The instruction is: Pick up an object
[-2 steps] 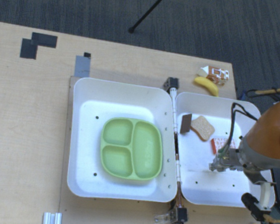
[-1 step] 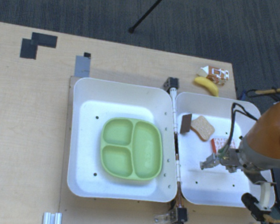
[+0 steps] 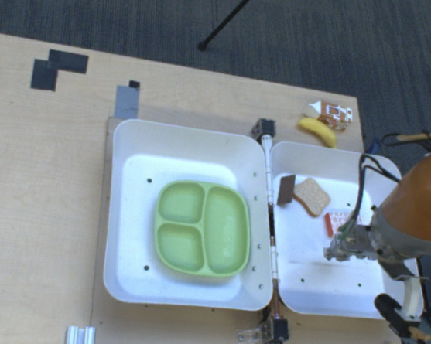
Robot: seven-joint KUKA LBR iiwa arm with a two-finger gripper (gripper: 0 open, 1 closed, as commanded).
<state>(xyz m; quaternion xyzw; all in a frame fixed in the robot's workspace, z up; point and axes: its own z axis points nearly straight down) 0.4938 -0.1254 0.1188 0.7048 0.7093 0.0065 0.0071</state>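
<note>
The hand (image 3: 340, 249) is hovering low at the right of the frame, over the right bin (image 3: 302, 291); whether it is wide or narrow I cannot tell. It is sitting just below a small red object (image 3: 337, 220), with a bread slice (image 3: 311, 196) lying up-left, so centring over one item before descending looks wise.

Tan bread slice (image 3: 311, 195) lies flat in right bin's (image 3: 317, 297) far-left corner

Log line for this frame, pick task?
stage: reaching | pincer: low in right bin, nothing seen held | nearest: red packet, bread slice | left bin: green divided plate
</note>
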